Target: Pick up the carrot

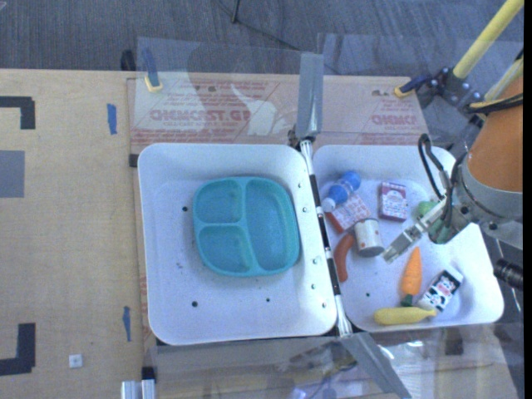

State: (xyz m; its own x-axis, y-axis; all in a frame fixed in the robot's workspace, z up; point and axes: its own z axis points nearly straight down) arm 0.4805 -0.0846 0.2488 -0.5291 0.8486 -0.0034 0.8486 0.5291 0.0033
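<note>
The orange carrot [411, 273] lies in the right white bin [372, 291], pointing toward the bin's front, between a small can and a black-and-white carton. My gripper [405, 241] hangs just above and behind the carrot's upper end, slanting down to the left. Nothing shows in its grasp. The grey arm with its orange band comes in from the right edge and hides the bin's far right side.
Around the carrot lie a small can [367, 236], a black-and-white carton [440, 290], a yellow banana [405, 314], a red sausage [340, 258], a red packet [351, 213], a blue-capped bottle [341, 188], a pink box [392, 199] and a green thing [427, 209]. A teal divided plate [247, 225] rests in the left bin [166, 293].
</note>
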